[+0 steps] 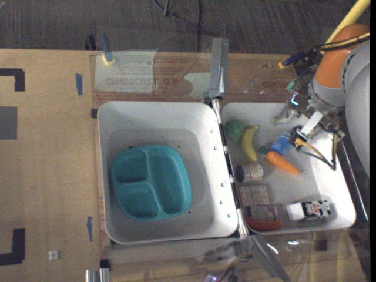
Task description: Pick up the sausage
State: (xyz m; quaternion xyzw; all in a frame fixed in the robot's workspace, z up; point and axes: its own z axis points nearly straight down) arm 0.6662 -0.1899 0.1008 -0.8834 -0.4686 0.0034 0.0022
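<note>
- the arm (343, 69) enters from the right; its grey body and orange band sit over the far right corner of the right bin (346, 207).
- the gripper (305, 131) hangs below the wrist, over the far part of that bin, just right of a blue object (282, 143). whether the claw is open or closed cannot be told from this view; nothing is visibly between its parts.
- the sausage (262, 224), dark red and lying flat, rests in the near left corner of the right bin, close against the near wall and just near of a patterned card (255, 196).
- the gripper and the sausage are well apart: the target lies near and left of the gripper's position.
- judgement: the pick has not begun. the arm must travel toward the near left corner before any descent.
- other contents of the right bin: a green ball (234, 130), a banana (250, 142), a carrot (282, 162) touching the blue object, a small can (251, 171) and a black and white carton (310, 210).
- judgement: the position against the wall leaves little room for a finger on the near side; closing across the sausage's short axis looks more workable. the card beside it could be caught by mistake.
- the left bin (117, 122) holds a teal divided plate (151, 181) and plays no part in the pick.
</note>
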